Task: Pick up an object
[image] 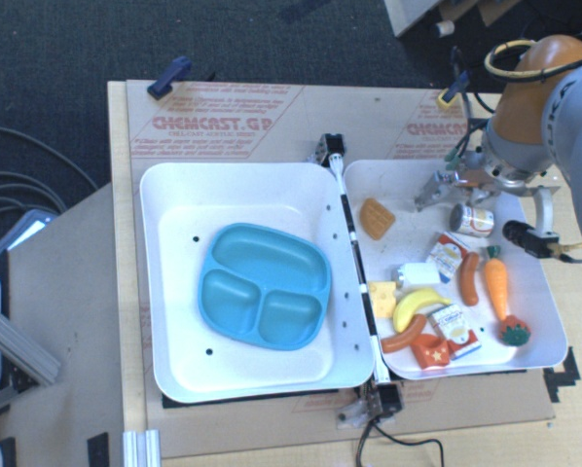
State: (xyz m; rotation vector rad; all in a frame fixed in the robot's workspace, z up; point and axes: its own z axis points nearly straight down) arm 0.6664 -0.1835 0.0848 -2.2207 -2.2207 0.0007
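My gripper hangs over the back part of the right bin, open with nothing between its fingers. Just below it lies a small silver and red can on its side. A brown cracker lies to the gripper's left. Further forward are a white and red packet, a sausage, a carrot, a banana and a yellow cheese piece.
The left bin holds a blue divided plate. At the right bin's front lie a red sausage, a red toy, a second packet and a strawberry. A black divider separates the bins.
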